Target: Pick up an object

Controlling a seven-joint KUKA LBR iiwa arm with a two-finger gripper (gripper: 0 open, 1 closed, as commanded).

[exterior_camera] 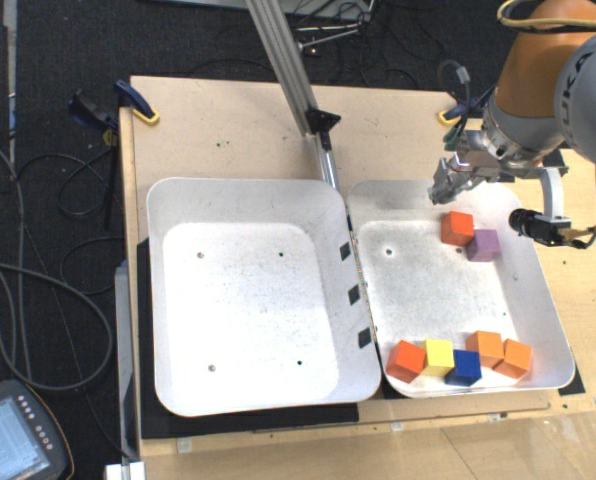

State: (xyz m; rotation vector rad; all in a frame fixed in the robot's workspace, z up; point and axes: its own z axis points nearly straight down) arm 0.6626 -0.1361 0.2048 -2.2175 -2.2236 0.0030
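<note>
a: where is the pincer (448,190)?
b: over the far edge of the right bin (538,288), near its back rim. it's dark and small from this angle, so i cannot tell how it is set, and no block shows in it.

a: and the blocks?
b: all in the right bin. an orange block (457,228) sits just below the pincer, with a purple block (483,245) touching its lower right corner. at the near rim there's a cluster: a red-orange block (407,360) on the left, then a yellow block (439,355), a blue block (465,367), and two more orange blocks (502,352) side by side at the right end.

a: the other bin?
b: the left bin (178,268) lies beside the right one on the counter (218,128), their inner rims meeting in the middle.

a: the arm (548,78)?
b: it comes in from the upper right, orange band above grey.
</note>
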